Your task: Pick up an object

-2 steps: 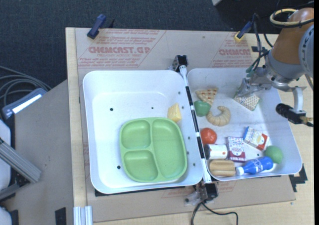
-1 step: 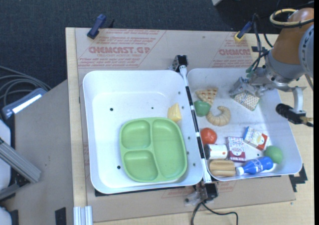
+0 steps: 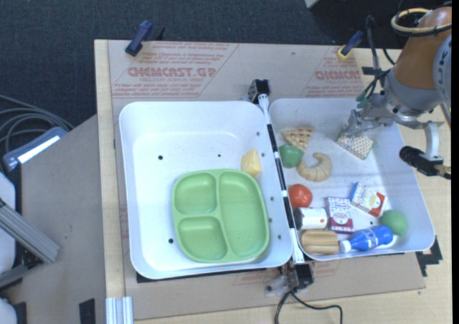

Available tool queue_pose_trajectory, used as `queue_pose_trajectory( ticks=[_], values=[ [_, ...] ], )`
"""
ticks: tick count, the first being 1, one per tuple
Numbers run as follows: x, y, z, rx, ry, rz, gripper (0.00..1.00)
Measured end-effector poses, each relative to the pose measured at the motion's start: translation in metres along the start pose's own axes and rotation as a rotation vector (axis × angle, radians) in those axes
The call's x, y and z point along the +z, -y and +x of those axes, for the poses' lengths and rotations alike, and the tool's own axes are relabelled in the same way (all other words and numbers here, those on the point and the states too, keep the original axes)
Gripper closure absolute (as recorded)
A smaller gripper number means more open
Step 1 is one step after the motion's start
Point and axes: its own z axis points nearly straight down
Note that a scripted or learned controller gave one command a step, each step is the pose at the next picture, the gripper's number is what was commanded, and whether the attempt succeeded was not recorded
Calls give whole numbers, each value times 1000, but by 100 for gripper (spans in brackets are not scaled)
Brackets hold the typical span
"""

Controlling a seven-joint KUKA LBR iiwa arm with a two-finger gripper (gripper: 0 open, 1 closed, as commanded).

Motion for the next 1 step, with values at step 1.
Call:
queue_pose_trajectory(
  ticks=[1],
  values=[
    [-34, 66, 59, 6, 4, 22, 100]
  ],
)
